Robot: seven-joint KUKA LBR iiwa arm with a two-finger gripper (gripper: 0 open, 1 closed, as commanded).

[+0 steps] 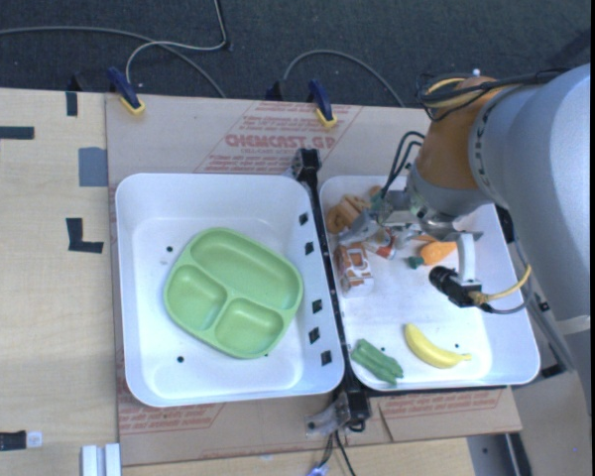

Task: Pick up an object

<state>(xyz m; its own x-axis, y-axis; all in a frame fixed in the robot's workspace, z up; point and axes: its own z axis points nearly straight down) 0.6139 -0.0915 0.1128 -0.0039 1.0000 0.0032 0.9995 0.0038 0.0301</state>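
Arm: the grey arm with orange band [456, 152] reaches into the right shallow white bin [516, 365] on the desk.
Tool: the tool [382, 224] is low over the back left part of this bin, among small things; whether it is spread or pressed together, I cannot tell.
Objects: a small brown-and-white packet [354, 266], an orange carrot-like piece [437, 252], a yellow plastic banana [434, 347] and a green vegetable toy [377, 361] lie in the right bin.
Left bin: a light green divided plastic plate [234, 293] lies in the left white bin [144, 365].
Risk: the things near the tool are crowded, so it may push them aside or close on nothing.
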